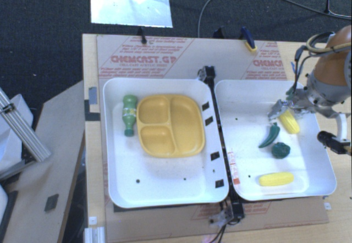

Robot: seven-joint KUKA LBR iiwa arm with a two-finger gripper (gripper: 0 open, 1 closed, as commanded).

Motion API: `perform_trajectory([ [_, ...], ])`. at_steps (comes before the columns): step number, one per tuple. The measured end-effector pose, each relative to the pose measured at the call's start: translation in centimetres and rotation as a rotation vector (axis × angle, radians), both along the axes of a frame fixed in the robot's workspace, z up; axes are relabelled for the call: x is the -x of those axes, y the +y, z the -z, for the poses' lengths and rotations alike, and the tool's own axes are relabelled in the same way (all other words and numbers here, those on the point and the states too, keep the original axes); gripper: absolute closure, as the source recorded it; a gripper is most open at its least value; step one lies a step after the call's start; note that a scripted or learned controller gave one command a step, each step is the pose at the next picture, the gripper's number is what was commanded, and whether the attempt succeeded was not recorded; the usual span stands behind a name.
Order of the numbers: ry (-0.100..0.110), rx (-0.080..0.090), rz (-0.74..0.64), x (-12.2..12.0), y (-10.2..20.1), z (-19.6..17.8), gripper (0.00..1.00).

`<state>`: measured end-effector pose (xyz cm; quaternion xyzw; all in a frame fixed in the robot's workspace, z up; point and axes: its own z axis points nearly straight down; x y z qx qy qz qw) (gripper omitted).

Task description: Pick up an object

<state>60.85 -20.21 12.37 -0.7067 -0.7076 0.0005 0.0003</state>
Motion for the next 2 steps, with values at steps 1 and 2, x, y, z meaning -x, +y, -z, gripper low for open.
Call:
perform_trajectory([
  [1,0.0,0.0,0.0,0.0,0.0,4.1,0.0],
  [2,-0.007,0.002,-0.001,-0.2,0.0,2.7,1.0],
])
